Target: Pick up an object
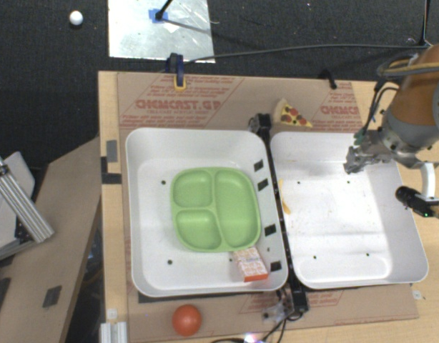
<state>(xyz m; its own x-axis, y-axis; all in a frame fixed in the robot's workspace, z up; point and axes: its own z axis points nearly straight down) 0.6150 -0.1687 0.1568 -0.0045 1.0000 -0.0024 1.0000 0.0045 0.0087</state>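
The claw [354, 160] sits low over the right bin [348, 263], too small and blurry to tell if it's clenched or released. The arm [417, 106] is cut off at the edge, and a small box [249, 264] overlaps the green plate [214, 208].

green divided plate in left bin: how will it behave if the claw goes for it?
The green plate lies flat, so its low rim probably offers little to pinch. It looks like thin, smooth plastic: likely light, stiff, and apt to slide when nudged. The small box at its lower edge may get shoved.
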